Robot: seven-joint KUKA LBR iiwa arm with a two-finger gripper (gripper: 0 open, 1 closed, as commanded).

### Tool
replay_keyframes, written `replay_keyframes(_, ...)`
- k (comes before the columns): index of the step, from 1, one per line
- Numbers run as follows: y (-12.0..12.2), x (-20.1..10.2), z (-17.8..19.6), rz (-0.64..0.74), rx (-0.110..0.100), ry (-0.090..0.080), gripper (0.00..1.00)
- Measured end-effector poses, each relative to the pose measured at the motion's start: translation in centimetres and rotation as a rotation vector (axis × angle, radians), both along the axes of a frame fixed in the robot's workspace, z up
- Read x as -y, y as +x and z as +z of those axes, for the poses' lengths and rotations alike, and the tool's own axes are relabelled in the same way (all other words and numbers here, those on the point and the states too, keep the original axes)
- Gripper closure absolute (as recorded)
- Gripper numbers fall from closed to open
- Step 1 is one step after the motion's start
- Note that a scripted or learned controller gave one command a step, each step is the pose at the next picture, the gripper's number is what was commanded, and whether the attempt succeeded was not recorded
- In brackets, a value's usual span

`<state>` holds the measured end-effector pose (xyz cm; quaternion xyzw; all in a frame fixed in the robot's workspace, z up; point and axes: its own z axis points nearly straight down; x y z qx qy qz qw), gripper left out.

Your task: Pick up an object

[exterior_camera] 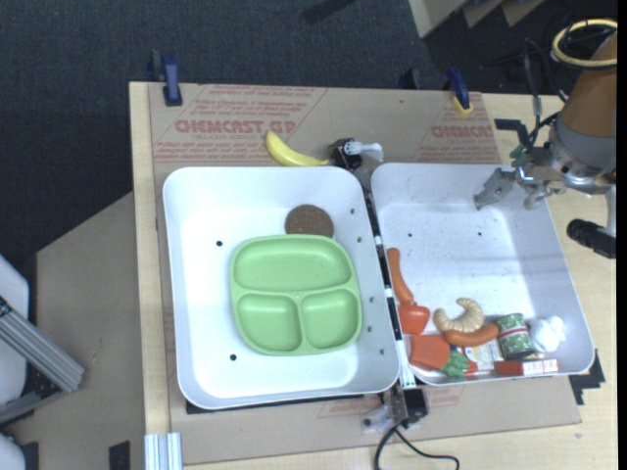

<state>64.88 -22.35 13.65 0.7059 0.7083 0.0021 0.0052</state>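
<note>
Near edge of the bench point(245, 429): a black cable point(411, 437) runs off the front, below the seam between the two bins.

Right bin point(549, 262), near corner: a heap of small play-food items. Left to right: an orange block point(428, 351) with a green-and-red piece point(457, 365) against it, a red pepper-like piece point(412, 318), a tan croissant point(460, 312) resting on an orange sausage point(471, 334), a small green-labelled can point(511, 335), a clear or white lump point(547, 334), and a flat red-and-white packet point(519, 366) at the front wall. These all touch or overlap. A long orange carrot-like stick point(397, 274) lies along the bin's left wall, just behind the heap. Any of these could serve as the object to pick up; all sit in the bin.

Left bin point(196, 262): a green divided plate point(294, 293) with three compartments sits in the middle. A brown round disc point(309, 220) lies just behind the plate, touching or nearly touching its far rim.

Far part of the right bin: bare white floor with dark specks. The gripper point(511, 188) hangs over the far right corner, well apart from the heap. Two prongs appear spread, with nothing between them. The arm's grey wrist and orange band point(591, 106) come in from the right edge.

Behind the bins: a yellow banana point(291, 152) on the brown board point(235, 125), just outside the left bin's far rim. A small black-and-white fitting point(355, 151) sits at the seam. Two clamps, blue point(169, 74) and blue-yellow point(458, 90), grip the board's far edge.
</note>
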Motion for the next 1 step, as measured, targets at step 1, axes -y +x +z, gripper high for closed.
replay_keyframes(1,-10.53,0.09,-2.53,-0.008,-0.020,0.008,0.00)
